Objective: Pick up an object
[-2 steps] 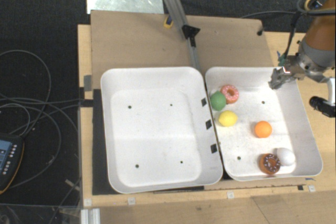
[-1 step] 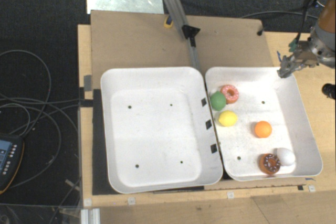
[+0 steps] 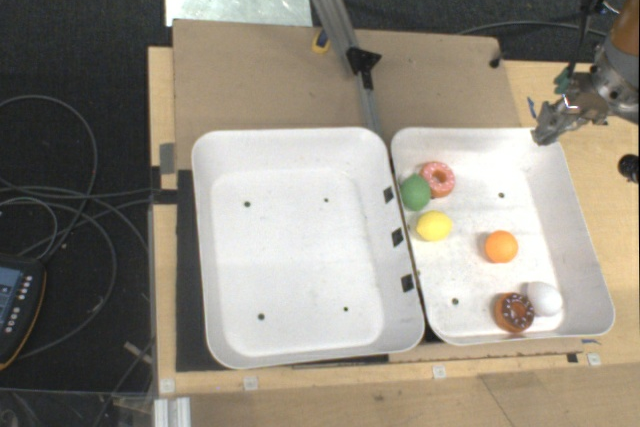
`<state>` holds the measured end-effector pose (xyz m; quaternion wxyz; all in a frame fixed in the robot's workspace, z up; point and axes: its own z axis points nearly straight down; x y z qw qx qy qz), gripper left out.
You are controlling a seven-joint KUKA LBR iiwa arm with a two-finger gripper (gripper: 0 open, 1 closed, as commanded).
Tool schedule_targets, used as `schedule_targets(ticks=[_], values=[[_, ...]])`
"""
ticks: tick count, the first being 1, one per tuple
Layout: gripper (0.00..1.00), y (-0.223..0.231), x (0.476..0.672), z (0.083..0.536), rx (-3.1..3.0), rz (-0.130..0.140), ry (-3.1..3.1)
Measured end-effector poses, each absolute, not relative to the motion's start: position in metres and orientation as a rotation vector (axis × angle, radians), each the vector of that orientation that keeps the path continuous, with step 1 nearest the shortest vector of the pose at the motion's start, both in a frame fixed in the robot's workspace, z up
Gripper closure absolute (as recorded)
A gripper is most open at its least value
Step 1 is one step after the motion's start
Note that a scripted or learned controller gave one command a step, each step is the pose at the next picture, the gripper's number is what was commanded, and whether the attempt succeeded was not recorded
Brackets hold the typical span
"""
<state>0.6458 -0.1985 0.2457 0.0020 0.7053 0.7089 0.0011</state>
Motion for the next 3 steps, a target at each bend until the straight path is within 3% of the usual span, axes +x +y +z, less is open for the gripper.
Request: schedule_targets(ticks=[2,3], values=[[1.00,-0.101,0.626,0.254,2.210,0.003,2.233],[1.00,-0.039,0.629,0.247,2.209,0.005,2.235]])
